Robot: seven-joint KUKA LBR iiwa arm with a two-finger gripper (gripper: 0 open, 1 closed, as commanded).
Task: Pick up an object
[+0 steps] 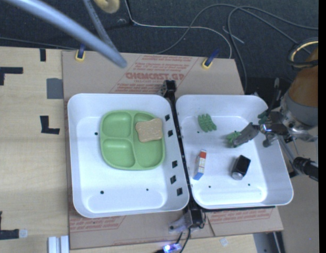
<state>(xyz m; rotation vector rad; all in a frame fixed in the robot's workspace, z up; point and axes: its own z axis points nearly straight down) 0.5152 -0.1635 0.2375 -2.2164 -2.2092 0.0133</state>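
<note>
Nearest us, white bins (78, 157); our gripper (246, 134) reaches a green toy (232, 138), jaw state unclear. We're approaching; next, we need a firm close, then lift.

Cardboard sheet (152, 70) under 2 white bins (84, 141); blue and yellow clamps, possibly, at its top edge.

A plate (132, 147) with a piece of toast (149, 130) on it is sitting in the left bin (84, 157). In the right bin (268, 188), a toy (206, 123) is lying at the back, with a tube (200, 164) and a can (240, 167) nearer the front.
</note>
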